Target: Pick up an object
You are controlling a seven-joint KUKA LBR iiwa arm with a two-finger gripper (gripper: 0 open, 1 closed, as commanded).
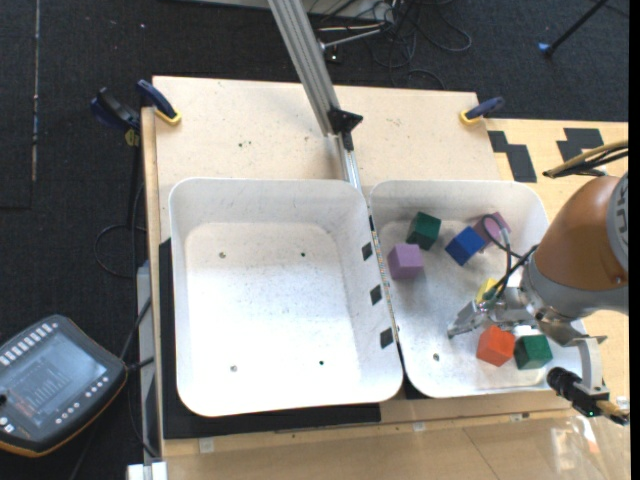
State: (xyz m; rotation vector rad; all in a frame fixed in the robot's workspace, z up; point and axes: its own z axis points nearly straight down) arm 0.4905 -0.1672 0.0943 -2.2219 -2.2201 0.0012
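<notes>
- You are watching the end effector (478, 320) hovering beside the orange block (495, 347); I cannot tell its state.
- The touching green block (533, 351) is risking a jammed, glancing grasp.

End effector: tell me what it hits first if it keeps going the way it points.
The end effector points down into the right bin, beside the orange block. Going straight on, it would probably meet the bin floor first, perhaps brushing that block; depth is unclear.
</notes>
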